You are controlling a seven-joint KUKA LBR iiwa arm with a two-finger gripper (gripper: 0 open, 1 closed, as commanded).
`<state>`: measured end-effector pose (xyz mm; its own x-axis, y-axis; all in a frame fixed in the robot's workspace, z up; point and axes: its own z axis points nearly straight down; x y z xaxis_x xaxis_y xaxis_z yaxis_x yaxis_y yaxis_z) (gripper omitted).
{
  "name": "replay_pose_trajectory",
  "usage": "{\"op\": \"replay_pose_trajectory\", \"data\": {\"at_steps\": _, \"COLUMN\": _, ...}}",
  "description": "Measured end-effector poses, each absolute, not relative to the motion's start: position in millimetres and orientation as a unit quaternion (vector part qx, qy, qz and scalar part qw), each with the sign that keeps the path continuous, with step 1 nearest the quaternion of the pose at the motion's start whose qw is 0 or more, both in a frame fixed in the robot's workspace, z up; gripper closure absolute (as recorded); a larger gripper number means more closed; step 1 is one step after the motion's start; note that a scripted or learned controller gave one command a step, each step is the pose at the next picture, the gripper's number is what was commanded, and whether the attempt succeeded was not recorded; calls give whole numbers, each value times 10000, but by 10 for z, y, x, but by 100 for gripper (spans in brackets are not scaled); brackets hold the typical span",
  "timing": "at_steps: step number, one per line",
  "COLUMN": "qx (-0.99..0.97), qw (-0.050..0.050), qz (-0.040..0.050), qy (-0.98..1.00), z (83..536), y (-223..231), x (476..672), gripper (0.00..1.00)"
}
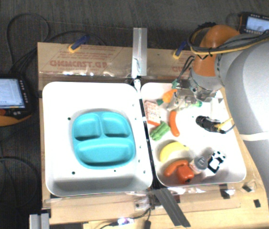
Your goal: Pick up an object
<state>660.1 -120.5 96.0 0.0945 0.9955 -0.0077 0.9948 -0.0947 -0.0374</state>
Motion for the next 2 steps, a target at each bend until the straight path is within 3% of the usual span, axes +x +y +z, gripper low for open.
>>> {"op": "replay_pose_trajectory", "data": {"at_steps": 1, "qx": -8003, "qw": -6, "qz": 18, "qy": -5995, "z": 2000, "y": -674, "x": 6682, "gripper": 100}}
{"op": "replay_pose_trajectory", "data": {"at_steps": 2, "qx": -7034, "qw": -8, "qz": 15, "qy": -7108, "z": 2229, "y": -427, "x": 6683, "gripper": 100}}
